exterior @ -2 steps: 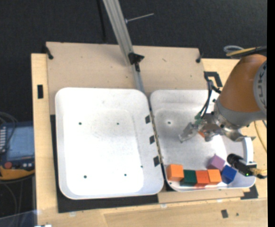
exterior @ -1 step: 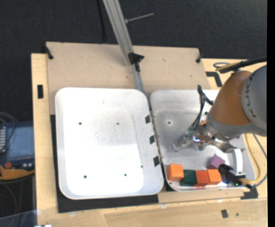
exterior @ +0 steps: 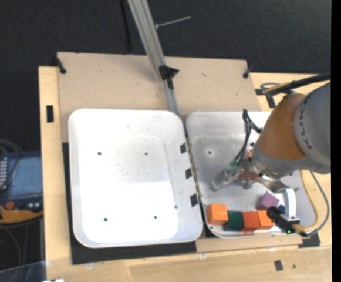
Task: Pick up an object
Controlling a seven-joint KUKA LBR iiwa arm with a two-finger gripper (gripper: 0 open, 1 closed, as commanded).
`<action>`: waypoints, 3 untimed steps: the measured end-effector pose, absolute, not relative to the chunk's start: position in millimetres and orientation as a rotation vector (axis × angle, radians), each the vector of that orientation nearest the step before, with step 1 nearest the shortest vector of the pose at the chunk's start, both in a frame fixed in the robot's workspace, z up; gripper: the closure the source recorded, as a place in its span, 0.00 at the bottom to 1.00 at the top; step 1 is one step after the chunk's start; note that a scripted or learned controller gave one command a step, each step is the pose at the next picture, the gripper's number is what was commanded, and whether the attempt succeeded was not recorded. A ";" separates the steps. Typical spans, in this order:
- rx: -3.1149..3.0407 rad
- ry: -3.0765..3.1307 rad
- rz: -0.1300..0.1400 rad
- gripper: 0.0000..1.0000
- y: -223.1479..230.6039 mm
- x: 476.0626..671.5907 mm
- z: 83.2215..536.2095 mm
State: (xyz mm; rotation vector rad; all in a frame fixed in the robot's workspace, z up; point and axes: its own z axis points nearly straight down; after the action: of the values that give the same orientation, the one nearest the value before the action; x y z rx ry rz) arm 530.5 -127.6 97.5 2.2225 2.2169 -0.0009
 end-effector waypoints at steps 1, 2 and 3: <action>2.231 2.205 0.005 1.00 -128.5 531.5 109.3; 2.214 2.221 0.007 1.00 -120.0 535.9 166.1; 2.213 2.221 0.007 1.00 -121.2 538.0 220.2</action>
State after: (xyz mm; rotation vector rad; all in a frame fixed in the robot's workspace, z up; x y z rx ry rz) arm 538.0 -121.2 220.2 2.2126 2.2209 0.0066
